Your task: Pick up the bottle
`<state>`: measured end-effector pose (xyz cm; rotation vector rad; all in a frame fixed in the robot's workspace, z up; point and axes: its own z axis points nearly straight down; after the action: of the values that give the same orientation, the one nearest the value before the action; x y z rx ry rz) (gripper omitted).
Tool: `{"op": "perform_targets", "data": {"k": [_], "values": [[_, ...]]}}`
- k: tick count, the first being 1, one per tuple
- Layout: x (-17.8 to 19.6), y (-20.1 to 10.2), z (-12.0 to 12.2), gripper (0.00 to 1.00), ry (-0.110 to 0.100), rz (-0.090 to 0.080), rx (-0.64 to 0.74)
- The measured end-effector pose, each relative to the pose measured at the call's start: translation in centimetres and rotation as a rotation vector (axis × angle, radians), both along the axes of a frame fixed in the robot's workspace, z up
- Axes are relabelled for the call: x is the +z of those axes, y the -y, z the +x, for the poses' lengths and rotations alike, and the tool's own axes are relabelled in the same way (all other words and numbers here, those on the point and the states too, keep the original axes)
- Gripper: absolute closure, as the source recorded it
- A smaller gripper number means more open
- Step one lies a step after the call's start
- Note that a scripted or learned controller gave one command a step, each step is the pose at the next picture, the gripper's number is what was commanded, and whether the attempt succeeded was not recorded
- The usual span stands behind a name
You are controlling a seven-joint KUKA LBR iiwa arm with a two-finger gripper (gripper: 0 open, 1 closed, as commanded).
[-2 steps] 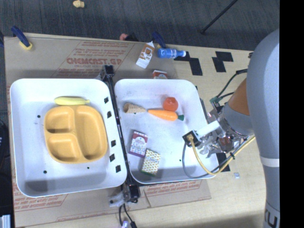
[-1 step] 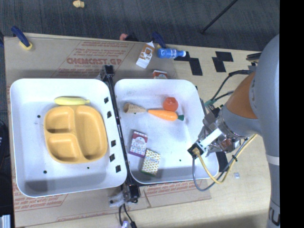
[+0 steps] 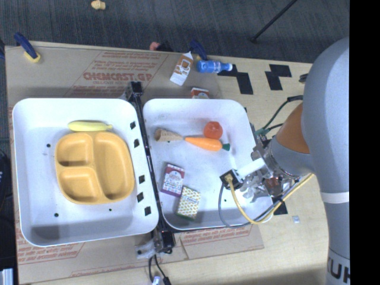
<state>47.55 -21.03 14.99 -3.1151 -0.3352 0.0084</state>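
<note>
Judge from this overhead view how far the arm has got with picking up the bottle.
Nothing looks done yet. The bottle lies on its side on the bench, behind the right bin, outside both bins. The end effector sits over that bin's near right rim, well away from it, with no bottle in it. Reaching, grasping and lifting all remain.

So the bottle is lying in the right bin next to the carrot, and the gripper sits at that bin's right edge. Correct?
Not quite. The camera view shows the bottle lying on the bench behind the right bin, outside it, not beside the carrot. The rest holds: the gripper sits at that bin's right edge.
</note>
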Motion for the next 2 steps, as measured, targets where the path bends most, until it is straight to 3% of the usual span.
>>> {"op": "perform_targets", "data": {"k": [2], "values": [[3.24,0.03,0.07,1.0,0.004,-0.004,0.034]]}}
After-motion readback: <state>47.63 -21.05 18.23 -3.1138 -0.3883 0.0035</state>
